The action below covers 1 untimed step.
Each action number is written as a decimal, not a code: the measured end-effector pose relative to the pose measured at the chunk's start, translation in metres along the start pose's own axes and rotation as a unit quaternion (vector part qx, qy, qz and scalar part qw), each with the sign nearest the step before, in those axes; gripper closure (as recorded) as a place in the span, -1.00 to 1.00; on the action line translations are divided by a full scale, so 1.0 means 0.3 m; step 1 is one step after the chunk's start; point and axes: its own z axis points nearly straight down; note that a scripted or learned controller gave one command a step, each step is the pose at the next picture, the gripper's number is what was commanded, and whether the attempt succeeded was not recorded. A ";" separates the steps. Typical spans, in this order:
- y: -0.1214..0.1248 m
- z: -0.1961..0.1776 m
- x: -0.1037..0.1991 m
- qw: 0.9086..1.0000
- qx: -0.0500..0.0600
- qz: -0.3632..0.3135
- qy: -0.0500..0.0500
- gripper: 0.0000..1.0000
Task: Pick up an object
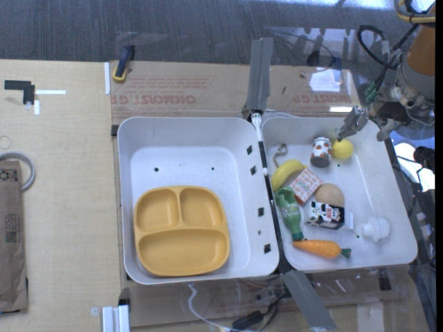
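The right bin [398,206] holds several small items. A yellow lemon [342,149] lies at its far side beside a small jar [320,151]. Nearer are a banana [287,172], a red checkered box [304,185], a tan roll [330,194], a cow-patterned carton [325,215], a green bottle [289,213], a carrot [318,248] and a white piece [374,228]. My gripper [366,128] hangs over the bin's far right corner, just up and right of the lemon. It is open with nothing between its fingers.
The left bin [138,144] holds a yellow divided plate [182,229]. A grey divider bar [259,81] stands between the bins at the back. Cables run above the arm at the top right. A brown paper bag [10,234] lies at the far left.
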 end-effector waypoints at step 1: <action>0.012 0.303 0.145 0.994 0.000 0.108 0.000 -1.00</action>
